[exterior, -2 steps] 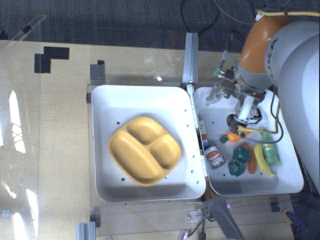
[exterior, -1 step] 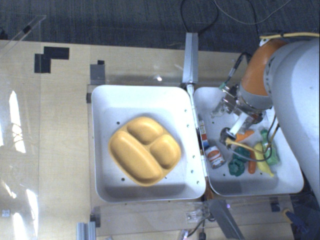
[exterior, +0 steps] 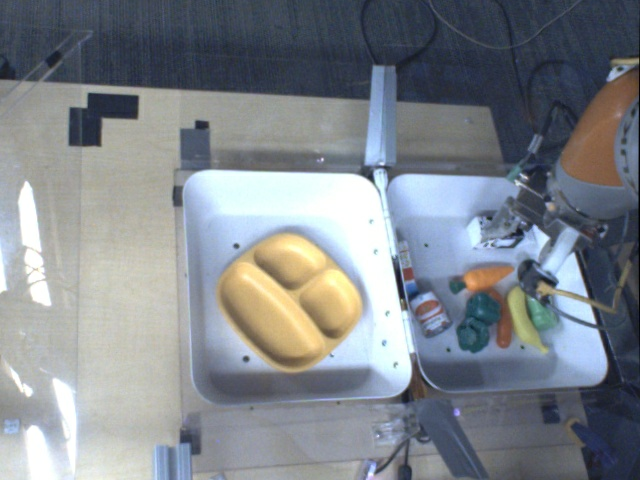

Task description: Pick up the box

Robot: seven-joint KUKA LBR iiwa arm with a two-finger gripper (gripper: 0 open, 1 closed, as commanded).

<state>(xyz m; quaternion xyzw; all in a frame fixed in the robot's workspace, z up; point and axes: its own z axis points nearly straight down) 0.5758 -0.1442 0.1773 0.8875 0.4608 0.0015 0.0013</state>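
Your gripper [exterior: 514, 218] sits right at the white box [exterior: 492, 231], probably lining up a grab; whether it's open or closed, can't tell.

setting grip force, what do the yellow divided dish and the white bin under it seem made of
Yellow divided dish: probably moulded plastic, smooth, slightly glossy, with soft highlights on its rounded compartments. White bin: plastic or painted metal, cannot tell which; matte, with rounded corners and small dark holes in the floor.
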